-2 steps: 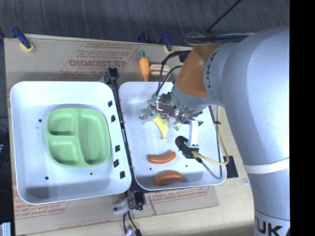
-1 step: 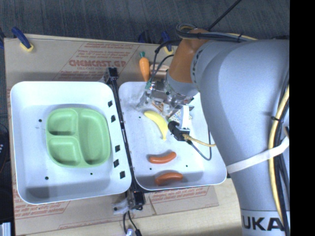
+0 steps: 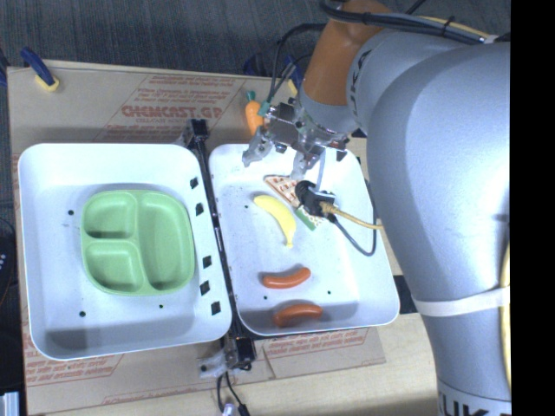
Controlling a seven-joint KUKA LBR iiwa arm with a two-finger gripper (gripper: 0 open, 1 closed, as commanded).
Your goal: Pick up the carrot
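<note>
orange carrot point(image 3: 252, 116) lies just beyond the open, empty jaws point(image 3: 281, 157), outside the right bin point(image 3: 364, 258); grasp not yet made.

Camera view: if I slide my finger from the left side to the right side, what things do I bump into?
Green divided plate in the left bin → black clips where the bins meet → yellow banana in the right bin → the big grey robot arm.
</note>
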